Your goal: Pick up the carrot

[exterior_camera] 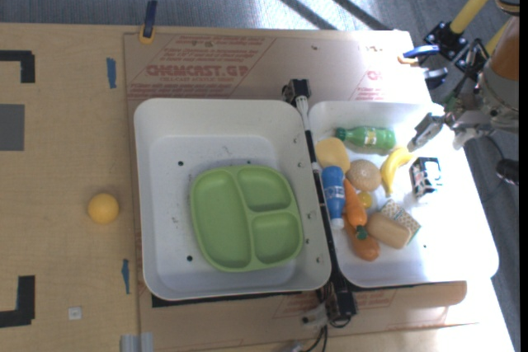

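Note:
The carrot (355,208) is a long orange piece lying in the right bin (462,235), between a blue bottle (333,192) and a tan block (391,228). A second, shorter orange item (368,248) with a green tip lies just below it. My gripper (427,131) hangs over the upper right part of the right bin, above a yellow banana (394,167) and a small black-and-white item (425,176). It is well to the right of the carrot and apart from it. I see nothing held in it.
The right bin also holds a green bottle (367,138), a yellow rounded item (331,152) and a tan ball (364,175). In the left bin (157,177) lies a green divided plate (246,216). A yellow ball (103,208) sits on the bench at the left.

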### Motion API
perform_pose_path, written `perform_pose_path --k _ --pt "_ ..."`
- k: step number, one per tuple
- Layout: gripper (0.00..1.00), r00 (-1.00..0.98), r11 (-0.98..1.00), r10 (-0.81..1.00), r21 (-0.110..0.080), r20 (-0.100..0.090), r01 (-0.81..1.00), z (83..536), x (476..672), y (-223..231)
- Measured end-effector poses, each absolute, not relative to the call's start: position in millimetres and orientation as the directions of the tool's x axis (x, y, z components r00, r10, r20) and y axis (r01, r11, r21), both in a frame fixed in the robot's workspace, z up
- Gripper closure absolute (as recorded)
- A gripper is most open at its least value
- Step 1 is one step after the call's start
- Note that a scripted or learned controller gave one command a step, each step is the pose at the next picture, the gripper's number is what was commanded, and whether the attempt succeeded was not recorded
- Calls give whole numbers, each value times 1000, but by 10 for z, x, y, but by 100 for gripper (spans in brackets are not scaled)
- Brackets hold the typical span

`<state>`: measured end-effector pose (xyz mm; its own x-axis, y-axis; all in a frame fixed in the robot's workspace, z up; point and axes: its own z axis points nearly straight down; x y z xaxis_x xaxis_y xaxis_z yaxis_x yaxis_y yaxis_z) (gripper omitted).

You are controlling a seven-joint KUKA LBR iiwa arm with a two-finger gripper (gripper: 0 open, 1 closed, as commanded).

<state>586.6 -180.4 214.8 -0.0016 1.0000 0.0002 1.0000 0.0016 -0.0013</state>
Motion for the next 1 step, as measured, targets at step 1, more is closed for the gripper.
perform_pose_path --k 1 --pt "0 177 -177 984 3 -1 984 1128 5933 -1228"
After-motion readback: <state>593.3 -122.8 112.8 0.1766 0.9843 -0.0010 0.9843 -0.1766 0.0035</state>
